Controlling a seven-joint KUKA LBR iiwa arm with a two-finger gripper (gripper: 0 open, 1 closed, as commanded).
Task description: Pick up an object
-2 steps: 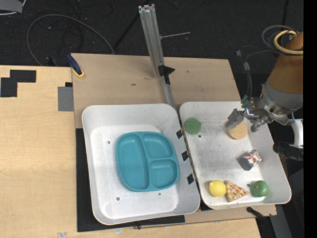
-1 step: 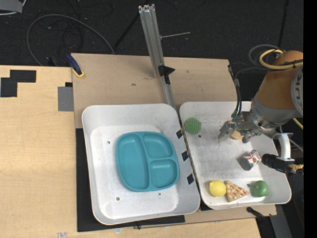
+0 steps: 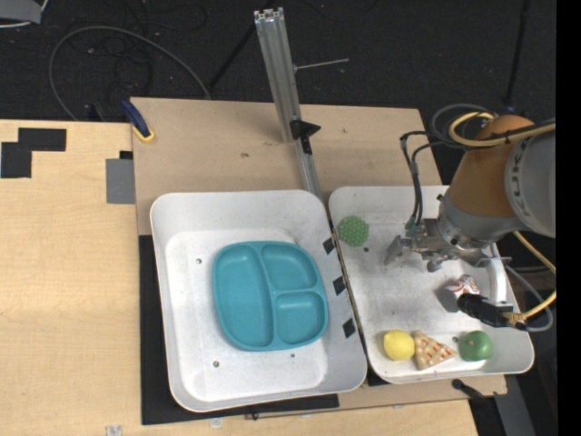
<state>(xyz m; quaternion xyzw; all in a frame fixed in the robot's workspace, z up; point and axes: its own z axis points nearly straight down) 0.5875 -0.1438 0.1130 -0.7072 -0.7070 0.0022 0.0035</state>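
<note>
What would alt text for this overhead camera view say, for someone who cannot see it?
A grey and orange robot arm reaches over the right white bin, which holds a green ball, a lemon, a pizza slice and a green apple. The left bin holds a teal divided plate.

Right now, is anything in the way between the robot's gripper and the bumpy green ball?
Nothing visible. The gripper hangs over the right bin, and bare white floor lies between it and the green ball near the bin's far left corner.

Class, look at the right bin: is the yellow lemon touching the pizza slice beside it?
Touching. The camera view shows the yellow lemon pressed against the pizza slice with no bin floor visible between them.
</note>
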